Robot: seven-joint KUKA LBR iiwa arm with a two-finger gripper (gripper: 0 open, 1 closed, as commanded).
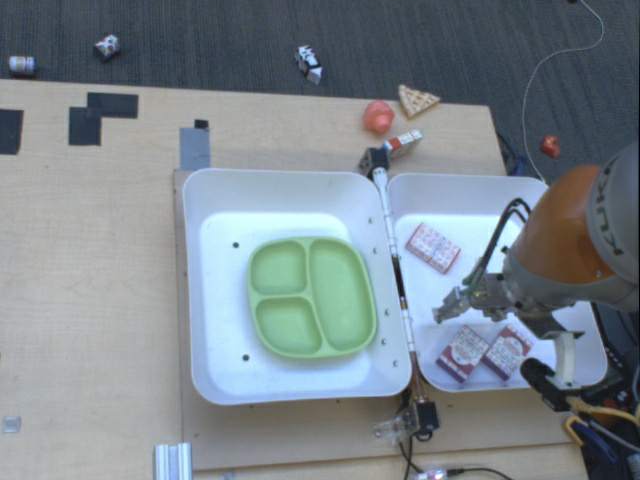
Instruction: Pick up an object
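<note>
Gripper [452, 306], finger state indeterminate, above right bin [412, 286]; two red-white packets [484, 352] touching near that bin's front wall; risk: crowding may cause glancing or double grasp.

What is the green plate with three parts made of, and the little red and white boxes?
The light green three-compartment plate looks like smooth moulded plastic: even colour, rounded dividers, soft sheen. The small red and white boxes seem to be printed cardboard, judging by flat faces and sharp corners, though they are too small to be sure.
</note>
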